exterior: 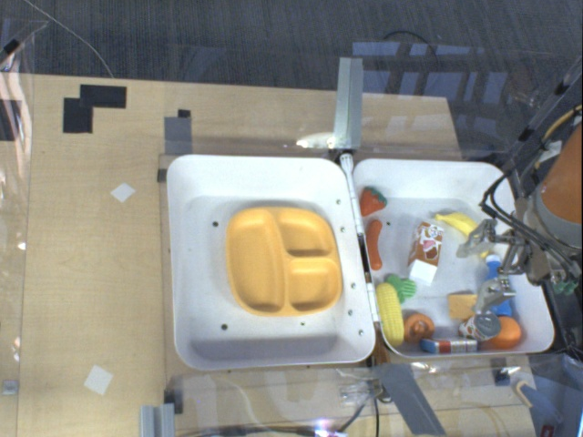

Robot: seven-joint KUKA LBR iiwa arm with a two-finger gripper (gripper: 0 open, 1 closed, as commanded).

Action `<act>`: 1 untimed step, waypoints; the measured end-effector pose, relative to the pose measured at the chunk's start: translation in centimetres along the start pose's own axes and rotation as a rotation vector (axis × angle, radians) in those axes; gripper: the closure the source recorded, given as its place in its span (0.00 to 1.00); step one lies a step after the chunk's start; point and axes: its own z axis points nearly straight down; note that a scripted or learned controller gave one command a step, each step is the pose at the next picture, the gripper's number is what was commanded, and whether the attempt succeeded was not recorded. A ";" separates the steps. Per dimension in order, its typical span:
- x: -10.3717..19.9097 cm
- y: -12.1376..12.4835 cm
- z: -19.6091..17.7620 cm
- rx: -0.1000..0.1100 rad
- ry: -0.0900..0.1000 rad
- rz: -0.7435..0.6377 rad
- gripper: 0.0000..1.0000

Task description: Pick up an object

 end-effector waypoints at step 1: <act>-1.3 -3.5 7.8 0.001 -0.005 0.105 0.00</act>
